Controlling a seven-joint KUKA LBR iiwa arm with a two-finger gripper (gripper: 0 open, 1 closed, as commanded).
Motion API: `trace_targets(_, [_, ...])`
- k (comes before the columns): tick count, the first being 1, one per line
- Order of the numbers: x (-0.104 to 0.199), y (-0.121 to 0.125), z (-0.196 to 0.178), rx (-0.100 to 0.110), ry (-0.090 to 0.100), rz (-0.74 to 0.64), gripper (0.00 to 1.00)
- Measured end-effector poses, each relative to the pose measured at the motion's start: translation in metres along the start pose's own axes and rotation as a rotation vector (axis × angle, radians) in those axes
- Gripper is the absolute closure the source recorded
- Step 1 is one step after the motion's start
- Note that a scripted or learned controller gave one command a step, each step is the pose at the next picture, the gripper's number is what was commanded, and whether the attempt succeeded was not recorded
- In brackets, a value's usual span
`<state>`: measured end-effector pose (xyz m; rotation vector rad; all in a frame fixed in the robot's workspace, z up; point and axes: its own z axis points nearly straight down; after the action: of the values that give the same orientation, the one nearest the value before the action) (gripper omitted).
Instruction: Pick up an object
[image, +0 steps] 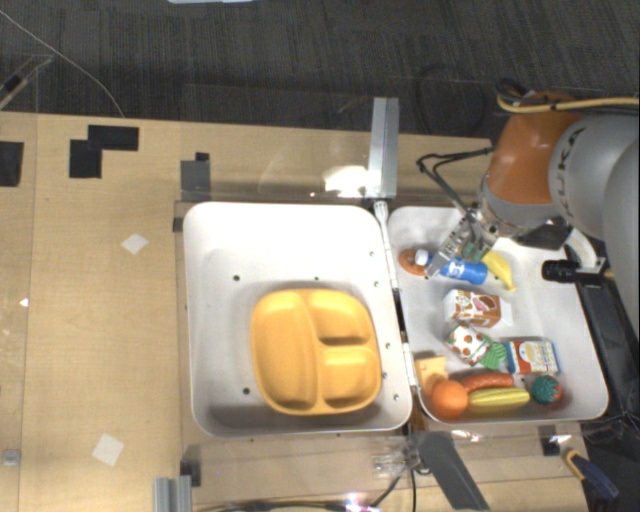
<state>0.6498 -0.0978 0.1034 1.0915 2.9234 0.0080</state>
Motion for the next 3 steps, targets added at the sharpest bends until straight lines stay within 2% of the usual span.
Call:
trace_targets(1, [0.007, 0.027, -0.089, 0.001, 0.004, -0.024, 1.00])
trace_targets(2, [0.008, 0.025, -0.084, 0.006, 0.010, -0.022, 0.00])
trace_targets(3, [-0.010, 0.007, 0.001, 0.010, 0.014, 0.069, 0.00])
